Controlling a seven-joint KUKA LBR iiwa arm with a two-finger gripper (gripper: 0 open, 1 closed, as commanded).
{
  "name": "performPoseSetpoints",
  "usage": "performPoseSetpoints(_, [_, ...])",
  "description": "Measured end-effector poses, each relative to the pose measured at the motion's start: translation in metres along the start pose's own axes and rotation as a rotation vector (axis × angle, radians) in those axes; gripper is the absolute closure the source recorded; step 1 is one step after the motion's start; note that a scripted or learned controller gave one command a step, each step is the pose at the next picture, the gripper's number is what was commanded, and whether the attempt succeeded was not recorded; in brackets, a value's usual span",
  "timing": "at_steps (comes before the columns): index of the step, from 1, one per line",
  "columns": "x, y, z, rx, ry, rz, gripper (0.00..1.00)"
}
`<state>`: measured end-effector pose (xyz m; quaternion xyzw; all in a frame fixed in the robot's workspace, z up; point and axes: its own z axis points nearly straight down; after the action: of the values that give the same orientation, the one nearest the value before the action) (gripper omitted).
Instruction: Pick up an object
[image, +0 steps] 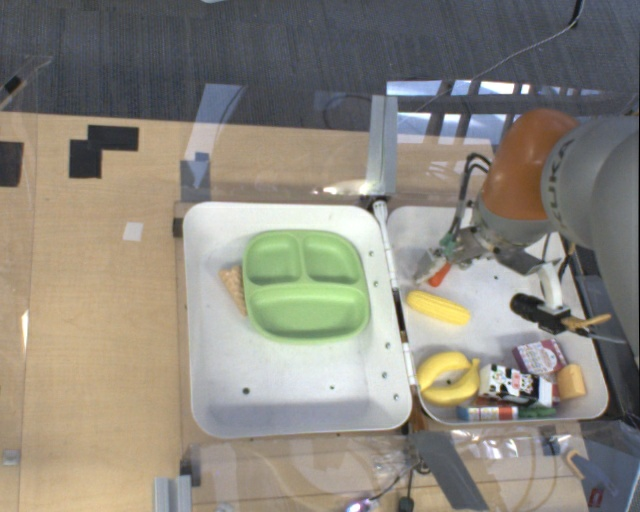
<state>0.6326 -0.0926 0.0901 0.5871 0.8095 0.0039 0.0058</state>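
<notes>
The arm (592, 190) reaches in from the right of the view, orange band (525, 165) showing bright above the wrist. The gripper (447, 250) hangs low in the right bin (482, 292), just above the yellow corn cob (438, 308) in the view, on its far side. Is it spread or pressed together? From this slant I cannot tell. Right at its tip, between gripper and corn cob, sits a small orange-red piece (436, 272). It is the closest thing to the tool and nearly touches it, but whether it is pinched I cannot tell either. The corn cob itself lies tilted on the white floor, apart from the orange-red piece. Nearer the camera from the corn cob, a banana (447, 373) curls against the bin's front wall. Just right of that banana, so down and right from the corn cob, stands a black-and-white carton (508, 382). A pink packet (540, 355) sits beyond it, and a tan cylinder (571, 381) lies farther right again. A red and green stick-like thing (505, 411) lies along the front rim, below the carton. Well to the left of the corn cob, across the divider, the left bin (290, 395) holds a green divided plate (304, 284). A tan cracker-like piece (233, 288) pokes out at the plate's far-left edge.
</notes>
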Motion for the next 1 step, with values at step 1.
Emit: performPoseSetpoints(1, [-0.0587,0.0096,-0.0253,0.004,0.0,-0.123,0.0])
